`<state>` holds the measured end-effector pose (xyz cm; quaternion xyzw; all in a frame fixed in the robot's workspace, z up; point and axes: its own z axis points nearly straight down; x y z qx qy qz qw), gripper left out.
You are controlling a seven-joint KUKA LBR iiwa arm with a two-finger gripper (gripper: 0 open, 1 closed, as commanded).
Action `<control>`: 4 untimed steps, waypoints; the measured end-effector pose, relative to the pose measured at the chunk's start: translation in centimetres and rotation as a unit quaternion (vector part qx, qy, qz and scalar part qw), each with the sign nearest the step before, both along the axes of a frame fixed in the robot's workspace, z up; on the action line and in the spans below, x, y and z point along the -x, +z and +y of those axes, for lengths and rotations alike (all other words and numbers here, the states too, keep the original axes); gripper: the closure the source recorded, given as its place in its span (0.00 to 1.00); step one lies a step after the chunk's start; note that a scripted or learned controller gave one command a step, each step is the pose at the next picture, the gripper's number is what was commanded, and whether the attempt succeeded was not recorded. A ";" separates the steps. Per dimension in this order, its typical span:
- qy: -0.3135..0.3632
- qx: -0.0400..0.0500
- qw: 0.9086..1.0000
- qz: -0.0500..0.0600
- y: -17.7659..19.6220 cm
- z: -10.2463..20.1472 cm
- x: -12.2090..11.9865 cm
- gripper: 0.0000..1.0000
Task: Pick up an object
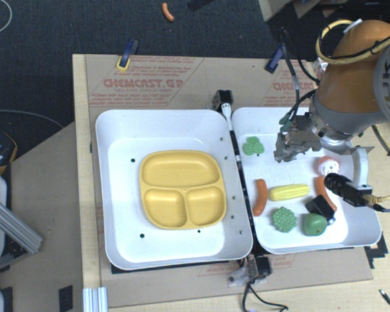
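My gripper (287, 149) hangs over the back middle of the right bin (361, 229), its dark fingers pointing down, with nothing seen between them. Just left of it lies a small green broccoli piece (252, 146). Below it lie a yellow corn cob (289, 192) and an orange-red sausage (260, 196). A round green textured piece (285, 219) and a green pear-like piece (314, 224) sit near the front edge. An orange carrot-like stick (324, 192) and a white-and-pink round piece (327, 168) lie to the right, partly under a black camera mount.
The left bin (117, 174) holds a yellow three-compartment tray (182, 188). A black divider strip (237, 168) runs between the bins. Cables and the orange arm body (354, 57) fill the space to the back right. Blue clamps hold the cardboard base at the back.
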<state>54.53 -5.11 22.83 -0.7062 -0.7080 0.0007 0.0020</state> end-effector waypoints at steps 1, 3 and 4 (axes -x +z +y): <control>-0.001 0.000 1.000 0.000 -0.8 1.5 0.8 1.00; -0.002 0.001 1.000 0.000 -1.4 0.9 0.2 1.00; -0.001 0.001 1.000 -0.003 -1.1 1.4 -0.8 1.00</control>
